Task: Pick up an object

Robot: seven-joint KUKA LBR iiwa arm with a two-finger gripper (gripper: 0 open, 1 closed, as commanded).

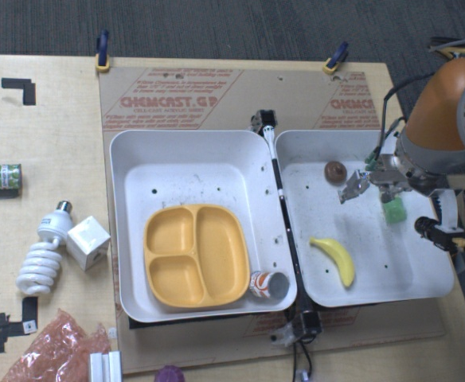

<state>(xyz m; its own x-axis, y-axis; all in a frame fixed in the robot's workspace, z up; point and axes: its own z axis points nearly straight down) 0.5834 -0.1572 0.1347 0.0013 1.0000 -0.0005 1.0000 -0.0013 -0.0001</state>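
Single fixed camera above bench [49, 134], slanted down (both bins [121, 213] framed).

Left bin [129, 213] and right bin [423, 281]: smooth white plastic, slightly glossy, speckled with dark marks. Divided plate [197, 255]: yellow-orange plastic, matt, smooth. Banana [336, 259]: smooth, faint sheen, plastic-looking. Small can [266, 285] at the left bin's near right corner: shiny metal end, printed label. Board under the bins [177, 94]: matt brown, paper-faced, red print. Bench [49, 134]: pale, matt, wood-like. Spiral bulb [43, 255]: glossy white. Arm [443, 114]: glossy orange shell.
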